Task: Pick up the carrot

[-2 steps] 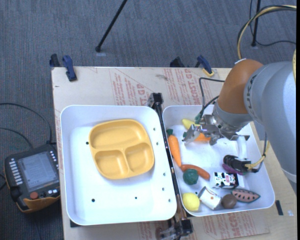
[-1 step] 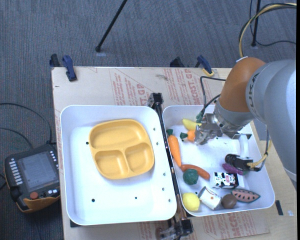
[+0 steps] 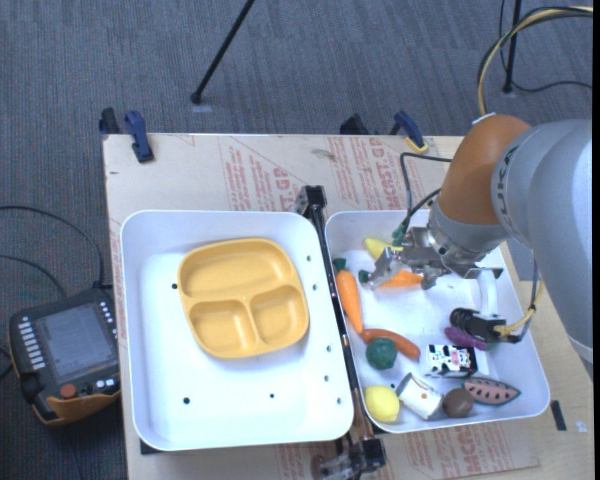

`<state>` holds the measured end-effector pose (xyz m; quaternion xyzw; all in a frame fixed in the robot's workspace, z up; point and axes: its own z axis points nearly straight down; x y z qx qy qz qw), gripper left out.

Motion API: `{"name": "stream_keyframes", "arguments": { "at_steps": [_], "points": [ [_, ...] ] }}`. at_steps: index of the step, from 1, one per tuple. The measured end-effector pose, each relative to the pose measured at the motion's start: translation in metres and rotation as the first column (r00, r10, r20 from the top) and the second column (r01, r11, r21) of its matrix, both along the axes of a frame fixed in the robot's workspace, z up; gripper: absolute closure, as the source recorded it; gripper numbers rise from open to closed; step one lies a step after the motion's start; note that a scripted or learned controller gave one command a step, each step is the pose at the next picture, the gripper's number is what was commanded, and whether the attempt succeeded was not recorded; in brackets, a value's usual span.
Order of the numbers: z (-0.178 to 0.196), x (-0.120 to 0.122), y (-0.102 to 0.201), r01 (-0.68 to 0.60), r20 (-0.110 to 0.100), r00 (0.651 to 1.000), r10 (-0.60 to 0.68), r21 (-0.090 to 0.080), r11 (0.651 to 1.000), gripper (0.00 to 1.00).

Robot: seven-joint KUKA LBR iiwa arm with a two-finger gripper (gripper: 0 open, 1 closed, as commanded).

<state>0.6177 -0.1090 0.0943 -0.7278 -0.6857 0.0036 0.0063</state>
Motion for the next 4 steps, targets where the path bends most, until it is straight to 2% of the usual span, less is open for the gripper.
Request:
{"name": "stream_keyframes", "arguments": {
  "at_steps": [1,2,3,4],
  "points": [
    [0.009,0.0,0.0,-0.001,-0.005,1.0,0.001,0.003,1.0,1.0],
    [0.008,0.0,0.0,-0.001,-0.006,1.0,0.001,0.003,1.0,0.0],
    [-0.009,0.026,-0.044,0.057,0.005,0.998,-0.057,-0.002,0.998,0.0],
    [0.0,0.026,-0.043,0.047,-0.001,0.999,-0.047,-0.002,0.999,1.0]
  ]
}}
